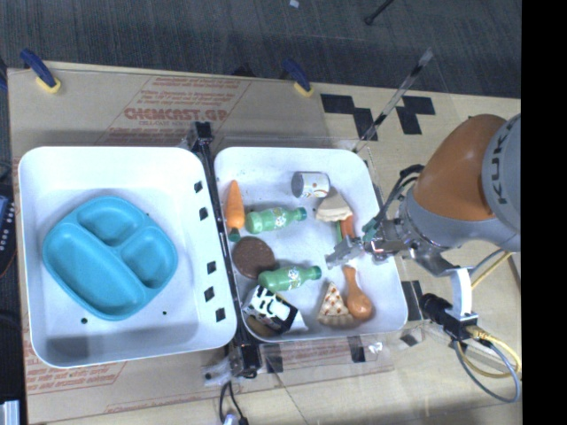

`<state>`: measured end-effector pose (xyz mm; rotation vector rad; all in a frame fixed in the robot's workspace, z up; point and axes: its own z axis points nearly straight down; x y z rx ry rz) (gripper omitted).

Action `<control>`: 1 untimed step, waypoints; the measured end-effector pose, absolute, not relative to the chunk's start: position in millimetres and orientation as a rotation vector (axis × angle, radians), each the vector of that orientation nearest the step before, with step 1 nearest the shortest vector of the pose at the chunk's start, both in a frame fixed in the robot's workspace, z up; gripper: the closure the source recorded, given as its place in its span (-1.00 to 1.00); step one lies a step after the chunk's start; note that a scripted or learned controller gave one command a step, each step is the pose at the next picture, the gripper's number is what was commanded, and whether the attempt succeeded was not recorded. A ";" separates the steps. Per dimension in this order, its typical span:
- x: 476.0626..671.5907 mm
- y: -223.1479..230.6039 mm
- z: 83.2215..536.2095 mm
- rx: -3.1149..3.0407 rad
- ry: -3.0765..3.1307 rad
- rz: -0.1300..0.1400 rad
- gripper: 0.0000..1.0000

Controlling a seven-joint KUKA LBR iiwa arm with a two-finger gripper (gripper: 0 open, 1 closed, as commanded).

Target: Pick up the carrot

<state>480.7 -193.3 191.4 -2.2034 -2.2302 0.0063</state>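
**End effector over the right bin, carrot lying at the bin's left wall**

The orange carrot with a green tip lies lengthwise in the right shallow white bin, just beside its left wall, well apart from the arm. Next to it lie two green plastic bottles, one near the carrot's lower end and one lower down, with a round brown cookie-like disc between them. A small grey can rests near the far wall, and a pizza slice toy and a tan chicken drumstick toy sit near the front right corner. The end effector hangs over the bin's right side; whether it is open or closed cannot be told, and nothing shows between its tips. The left shallow white bin holds a blue divided plastic plate. Both bins stand on the cardboard-covered counter
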 end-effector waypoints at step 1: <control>480.9 -210.9 97.7 -2.091 -2.354 -0.006 -1.00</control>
